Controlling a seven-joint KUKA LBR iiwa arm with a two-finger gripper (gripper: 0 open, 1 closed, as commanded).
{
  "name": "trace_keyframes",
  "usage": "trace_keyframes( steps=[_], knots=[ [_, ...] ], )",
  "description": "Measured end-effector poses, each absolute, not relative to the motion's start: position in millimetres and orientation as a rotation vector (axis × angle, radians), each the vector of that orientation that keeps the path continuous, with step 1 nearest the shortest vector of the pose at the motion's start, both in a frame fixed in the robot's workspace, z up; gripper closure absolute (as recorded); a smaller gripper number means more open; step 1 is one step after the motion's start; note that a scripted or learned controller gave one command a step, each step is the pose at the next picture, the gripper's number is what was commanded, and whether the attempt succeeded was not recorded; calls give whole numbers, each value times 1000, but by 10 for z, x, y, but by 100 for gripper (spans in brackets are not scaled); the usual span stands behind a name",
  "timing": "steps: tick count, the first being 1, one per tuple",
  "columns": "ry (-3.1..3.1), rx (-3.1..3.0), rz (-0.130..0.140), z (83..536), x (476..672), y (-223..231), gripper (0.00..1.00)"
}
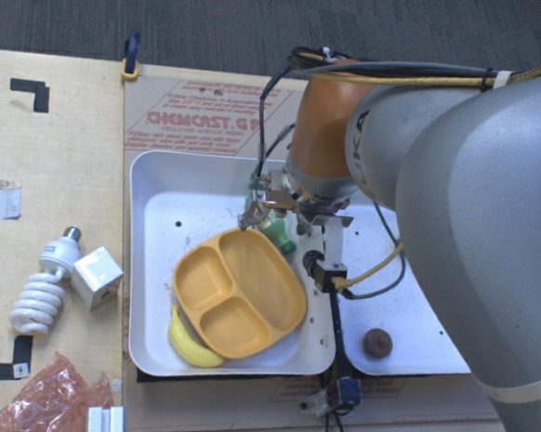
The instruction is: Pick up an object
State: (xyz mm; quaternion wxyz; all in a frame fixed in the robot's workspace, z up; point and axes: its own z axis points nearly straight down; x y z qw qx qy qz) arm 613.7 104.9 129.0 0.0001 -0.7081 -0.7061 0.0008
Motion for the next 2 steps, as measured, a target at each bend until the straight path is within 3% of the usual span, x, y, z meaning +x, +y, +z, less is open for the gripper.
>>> trace_keyframes(
  steps=[1,2],
  knots=[
    [-2221,-2237,-17,962,5097,1099,0],
    [-2220,-2225,-2,1926,5085,605,0]
  ],
)
